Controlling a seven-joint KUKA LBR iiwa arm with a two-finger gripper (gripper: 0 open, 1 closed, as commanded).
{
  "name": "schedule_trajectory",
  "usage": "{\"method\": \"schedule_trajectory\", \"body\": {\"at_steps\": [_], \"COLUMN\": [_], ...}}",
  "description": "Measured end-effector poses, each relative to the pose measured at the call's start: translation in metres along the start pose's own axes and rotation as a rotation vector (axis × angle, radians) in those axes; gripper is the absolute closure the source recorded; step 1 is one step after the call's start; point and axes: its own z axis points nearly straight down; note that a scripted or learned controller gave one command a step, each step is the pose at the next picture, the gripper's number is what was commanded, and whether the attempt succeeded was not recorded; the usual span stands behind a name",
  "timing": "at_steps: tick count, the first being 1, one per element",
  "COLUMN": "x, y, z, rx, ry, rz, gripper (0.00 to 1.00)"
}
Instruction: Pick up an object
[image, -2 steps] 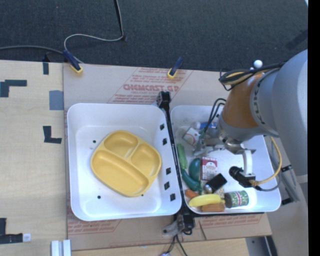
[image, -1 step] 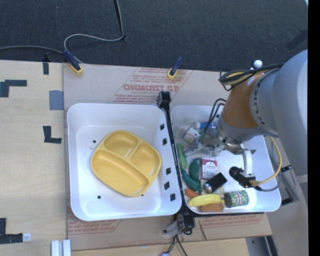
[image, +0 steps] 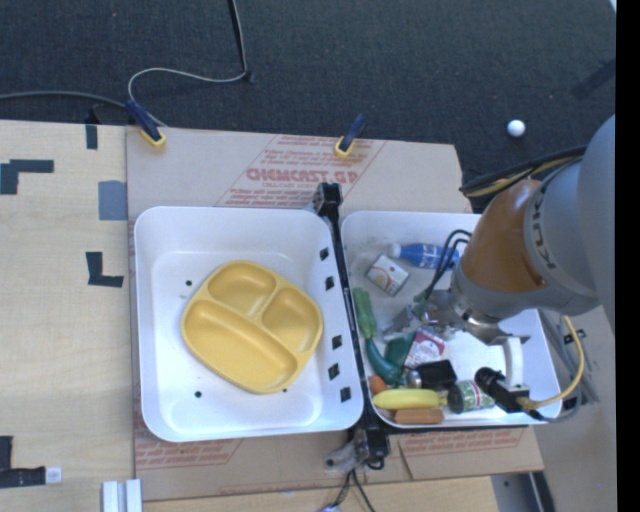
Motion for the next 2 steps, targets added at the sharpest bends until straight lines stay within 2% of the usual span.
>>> {"method": "schedule_trajectory", "body": {"at_steps": [1,2], "x": [0.000,0.053], "y": [0.001,-0.045], "z": [-0.010,-0.136], "rx": [-0.003,0.003], "ry": [-0.001,0.002], "rz": [-0.001,-0.002], "gripper": [1.00,1.00]}}
